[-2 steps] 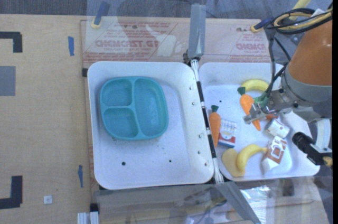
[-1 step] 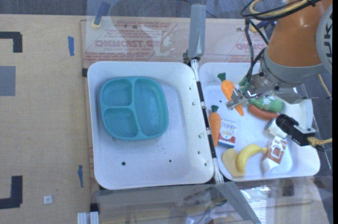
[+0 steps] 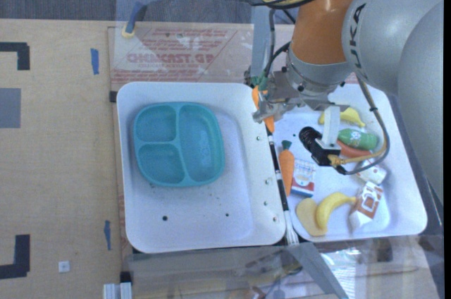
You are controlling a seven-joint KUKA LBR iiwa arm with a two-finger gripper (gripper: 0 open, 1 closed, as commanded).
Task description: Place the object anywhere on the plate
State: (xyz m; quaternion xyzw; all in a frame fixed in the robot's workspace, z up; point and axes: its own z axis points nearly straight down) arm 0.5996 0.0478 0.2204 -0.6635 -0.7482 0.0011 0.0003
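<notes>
Left white bin carries the teal three-compartment plastic plate, sitting in its upper-left part. Right white bin holds the clutter: orange toy carrot along its left edge, yellow toy banana at lower centre, small white carton just right of the banana.

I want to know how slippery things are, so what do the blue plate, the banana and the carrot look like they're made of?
The blue plate looks like moulded plastic: one even teal colour, smooth dividers, soft sheen. The banana seems a plastic toy: uniform yellow, glossy highlight, no blemishes. The carrot likewise looks plastic, flat orange with a small green top; rubber can't be ruled out.
</notes>
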